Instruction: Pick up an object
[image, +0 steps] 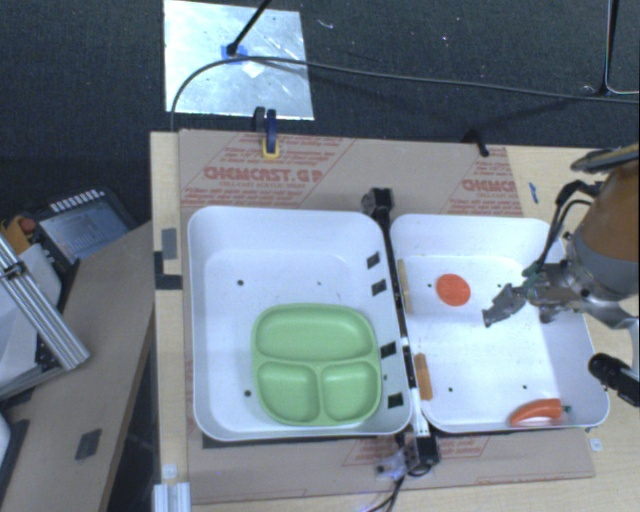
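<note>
Pincer (497, 312) is hovering over the right shallow white plastic bin (470, 232); its opening cannot be told, and nothing is showing between its tips. Just to its left, a flat round orange disc (454, 290) is lying on the bin floor. An orange rounded wedge (537, 411) is resting near the front right corner. A green three-compartment plastic tray (314, 362) is occupying the left white bin (250, 240).
</note>
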